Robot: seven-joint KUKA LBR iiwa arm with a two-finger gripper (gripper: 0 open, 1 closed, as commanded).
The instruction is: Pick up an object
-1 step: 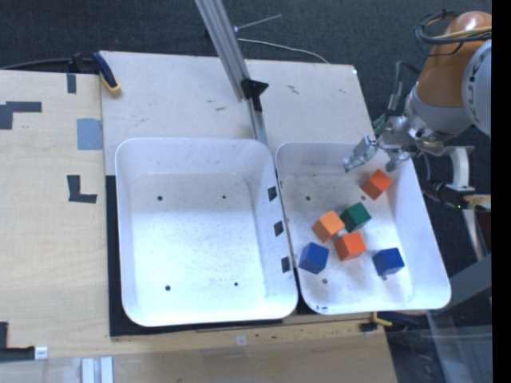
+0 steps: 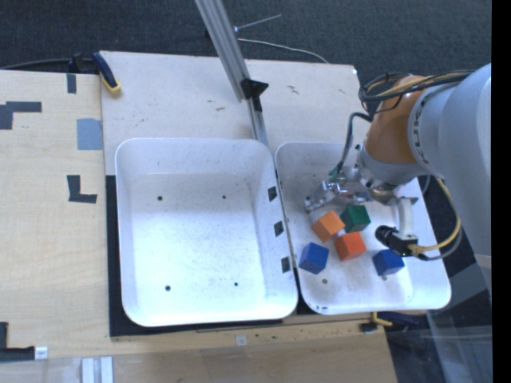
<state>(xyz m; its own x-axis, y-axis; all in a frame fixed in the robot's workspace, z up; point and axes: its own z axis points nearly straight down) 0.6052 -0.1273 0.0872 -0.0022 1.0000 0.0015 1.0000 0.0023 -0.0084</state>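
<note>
My gripper [image 2: 323, 199] hangs in the right bin [image 2: 431, 294], near its left wall and just above and left of an orange block [image 2: 328, 226]. A green block [image 2: 356, 216] sits close to the right of the orange one, partly under the wrist. Below them lies a red-orange block [image 2: 350, 246]. One blue block [image 2: 314, 257] rests near the bin's left wall, and a second blue block [image 2: 388, 262] lies toward the lower right. I see nothing held in the gripper.
The left bin [image 2: 128, 214] stands beside the right one, sharing a narrow dark gap. A metal pole [image 2: 227, 46] slants in from the top to the bins' far edge. The arm's grey body [image 2: 459, 134] covers the right bin's far right side.
</note>
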